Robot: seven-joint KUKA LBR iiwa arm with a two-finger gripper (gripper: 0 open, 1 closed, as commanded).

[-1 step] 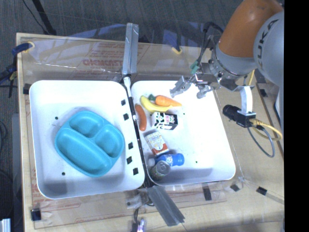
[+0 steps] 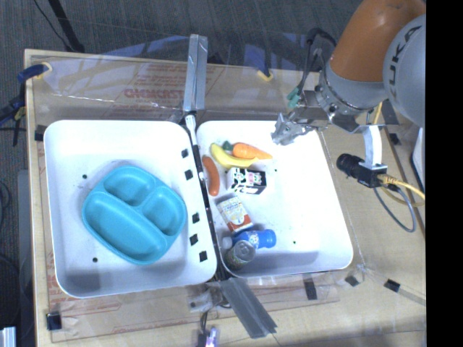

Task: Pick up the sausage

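Observation:
The sausage, a reddish-brown link, lies in the right bin against its left wall, just below a yellow banana. My gripper hangs over the bin's far right corner, well to the right of the sausage and above the bin floor. Nothing shows between its fingers.
An orange carrot, a black-and-white carton, a ketchup packet, a blue bottle and a metal can share the right bin's left side. A blue divided plate fills the left bin.

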